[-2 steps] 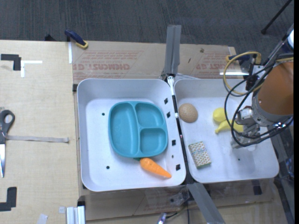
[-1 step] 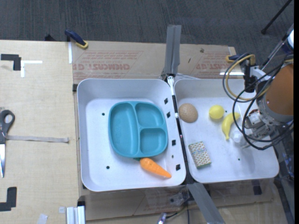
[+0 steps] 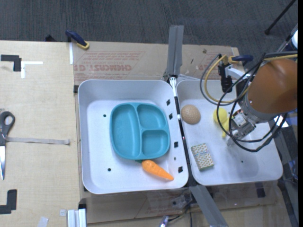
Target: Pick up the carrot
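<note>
The orange carrot (image 3: 157, 170) lies on the floor of the left bin (image 3: 92, 141), near its front edge and just below the teal divided plate (image 3: 140, 130). The carrot points toward the front right. My gripper (image 3: 236, 126) hangs over the right bin (image 3: 258, 167), well to the right of the carrot and apart from it. The orange-banded arm and looping cables cover much of the gripper. A yellow object (image 3: 221, 117) sits right beside it, partly hidden.
The right bin also holds a tan egg-shaped ball (image 3: 191, 114) near the divider and a small patterned box (image 3: 202, 155) in front of it. A metal bar (image 3: 175, 51) runs between the bins. Scissors (image 3: 4, 126) lie on the bench at far left.
</note>
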Tool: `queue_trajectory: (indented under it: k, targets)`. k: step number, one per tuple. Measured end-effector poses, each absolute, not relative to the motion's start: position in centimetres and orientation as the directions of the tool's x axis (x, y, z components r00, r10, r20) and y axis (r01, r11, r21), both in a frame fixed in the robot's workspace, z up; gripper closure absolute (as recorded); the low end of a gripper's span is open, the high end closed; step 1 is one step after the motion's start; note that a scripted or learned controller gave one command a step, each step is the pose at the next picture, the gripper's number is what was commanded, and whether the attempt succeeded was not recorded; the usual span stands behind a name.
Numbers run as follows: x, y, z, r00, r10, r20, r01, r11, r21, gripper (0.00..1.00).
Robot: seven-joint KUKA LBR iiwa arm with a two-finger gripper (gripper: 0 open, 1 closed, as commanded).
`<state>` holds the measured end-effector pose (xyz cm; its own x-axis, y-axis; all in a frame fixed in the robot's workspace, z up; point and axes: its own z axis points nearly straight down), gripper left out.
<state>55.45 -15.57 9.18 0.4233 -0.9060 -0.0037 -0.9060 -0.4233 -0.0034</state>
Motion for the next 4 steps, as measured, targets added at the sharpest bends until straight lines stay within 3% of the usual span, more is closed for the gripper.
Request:
queue_trajectory:
  k: [1, 2, 3, 4]
  targets:
    - [55.4, -15.6, 9.2, 0.423, -0.906, -0.004, -0.906, -0.423, -0.003, 0.00]
    - [49.0, -11.0, 9.2, 0.484, -0.875, -0.003, -0.875, -0.484, -0.001, 0.00]
    - [47.8, -20.2, 9.1, 0.762, -0.647, -0.003, -0.647, -0.762, -0.003, 0.00]
    - [47.9, -20.0, 10.0, 0.759, -0.651, -0.006, -0.651, -0.759, -0.006, 1.00]
